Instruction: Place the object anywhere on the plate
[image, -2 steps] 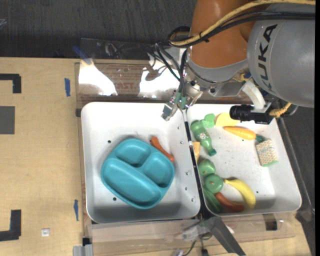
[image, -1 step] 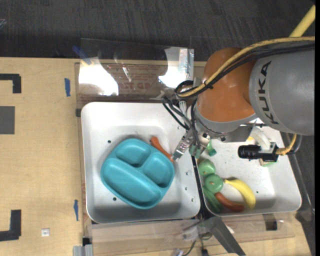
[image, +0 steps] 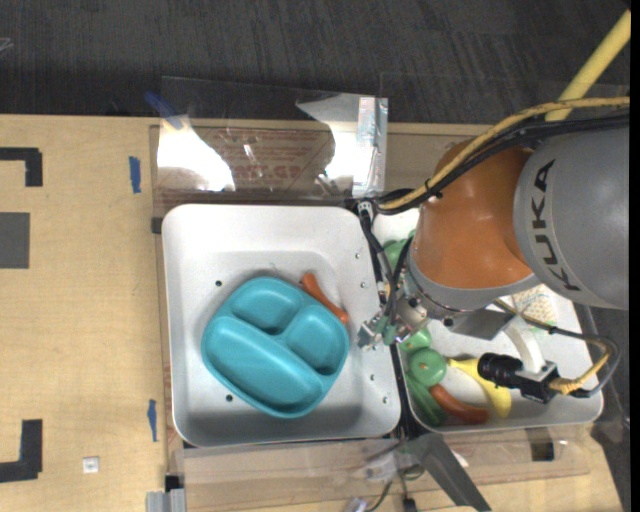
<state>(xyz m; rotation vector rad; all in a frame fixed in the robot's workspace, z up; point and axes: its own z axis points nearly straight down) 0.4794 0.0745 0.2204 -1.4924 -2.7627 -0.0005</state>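
Plate (image: 275, 345), teal, divided, left bin (image: 190, 300) | orange carrot-like piece (image: 322, 295) at its 2 o'clock rim | gripper (image: 392, 328) over divider, grip unreadable | we judge risk: drop catches bin wall, misses plate.

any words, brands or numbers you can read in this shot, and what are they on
"KUKA": in dark letters, running sideways, on the grey arm.
Reddish print on the clear plastic sheet behind the left bin: too faint and blurred to read.
I can read no text on the teal plate or on the things in the right bin.
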